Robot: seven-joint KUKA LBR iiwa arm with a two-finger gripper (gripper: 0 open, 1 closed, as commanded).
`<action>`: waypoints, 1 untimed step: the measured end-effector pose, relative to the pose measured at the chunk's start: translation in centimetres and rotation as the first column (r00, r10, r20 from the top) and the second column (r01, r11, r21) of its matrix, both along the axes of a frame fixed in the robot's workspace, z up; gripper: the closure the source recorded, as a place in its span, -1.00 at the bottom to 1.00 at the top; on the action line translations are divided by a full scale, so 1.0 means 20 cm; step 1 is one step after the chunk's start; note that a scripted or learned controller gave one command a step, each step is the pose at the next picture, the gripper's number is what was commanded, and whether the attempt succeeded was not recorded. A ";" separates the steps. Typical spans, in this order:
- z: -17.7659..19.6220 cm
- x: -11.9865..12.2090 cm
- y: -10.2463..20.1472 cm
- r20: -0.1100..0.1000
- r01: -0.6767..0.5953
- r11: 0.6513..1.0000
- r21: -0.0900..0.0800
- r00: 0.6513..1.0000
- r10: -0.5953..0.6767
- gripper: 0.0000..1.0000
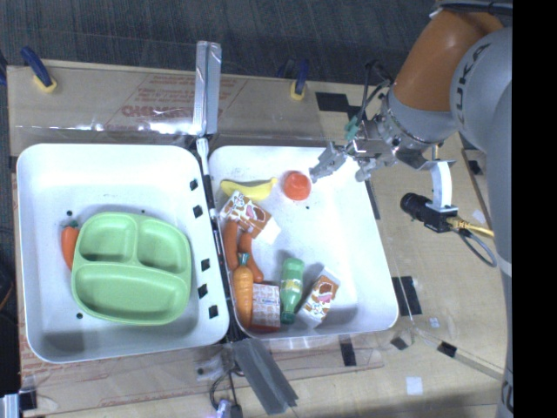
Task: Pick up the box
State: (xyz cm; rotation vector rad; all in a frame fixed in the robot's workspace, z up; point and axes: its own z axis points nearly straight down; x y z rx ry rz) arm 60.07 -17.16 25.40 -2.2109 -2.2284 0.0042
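Note:
Three small printed boxes lie in the right bin (pixel 370 233): one (pixel 246 213) near its left wall under the banana, one (pixel 319 297) tilted near the front right, and a flat one (pixel 265 306) at the front beside a carrot. My gripper (pixel 345 165) hovers over the bin's back right corner, just right of an orange-red ball (pixel 297 185). Its fingers are spread, open, with nothing between them. All three boxes sit well apart from the gripper, to its front and left.
The right bin also holds a banana (pixel 246 185), a green bottle (pixel 291 290), a carrot (pixel 244 290) and a reddish sausage (pixel 231 238). In the left bin (pixel 35 172) sit a green divided plate (pixel 132 266) and another carrot (pixel 69 244).

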 end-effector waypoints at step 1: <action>-0.29 -0.49 -0.19 0.000 -0.016 1.000 0.000 1.000 0.016 -1.00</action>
